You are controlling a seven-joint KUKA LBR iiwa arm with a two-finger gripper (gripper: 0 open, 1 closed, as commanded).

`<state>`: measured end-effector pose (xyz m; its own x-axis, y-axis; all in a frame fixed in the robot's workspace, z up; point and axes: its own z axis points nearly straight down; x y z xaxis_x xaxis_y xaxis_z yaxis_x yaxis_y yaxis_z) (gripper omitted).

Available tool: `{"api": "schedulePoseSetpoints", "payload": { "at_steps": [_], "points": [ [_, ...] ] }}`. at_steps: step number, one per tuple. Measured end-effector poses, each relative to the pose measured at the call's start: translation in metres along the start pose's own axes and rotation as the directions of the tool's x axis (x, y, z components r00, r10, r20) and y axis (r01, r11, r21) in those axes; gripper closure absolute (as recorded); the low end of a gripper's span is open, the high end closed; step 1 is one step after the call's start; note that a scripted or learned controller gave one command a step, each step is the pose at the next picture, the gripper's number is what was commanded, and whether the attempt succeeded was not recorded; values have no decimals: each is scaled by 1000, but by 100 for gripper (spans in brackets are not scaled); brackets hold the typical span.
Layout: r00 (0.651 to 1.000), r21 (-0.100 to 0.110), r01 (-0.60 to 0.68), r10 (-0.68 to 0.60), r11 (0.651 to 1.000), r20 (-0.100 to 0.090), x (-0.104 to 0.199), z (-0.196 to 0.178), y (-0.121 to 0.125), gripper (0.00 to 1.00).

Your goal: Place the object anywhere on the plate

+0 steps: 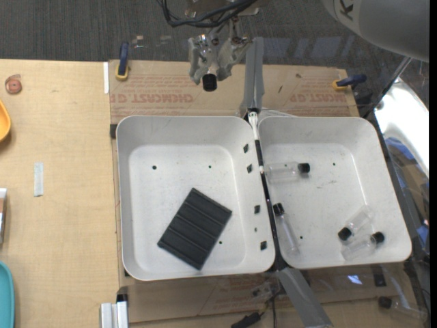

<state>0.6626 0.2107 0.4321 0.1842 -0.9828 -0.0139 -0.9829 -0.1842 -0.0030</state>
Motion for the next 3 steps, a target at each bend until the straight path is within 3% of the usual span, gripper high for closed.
{"api": "schedulePoseSetpoints", "payload": {
  "at_steps": [2,3],
  "points": [
    [1000,4,-11,11,1000,10,2,-17,-3,100],
    [939,-5,343,-343,939,-8,-14,-9,0,100]
  ]
}}
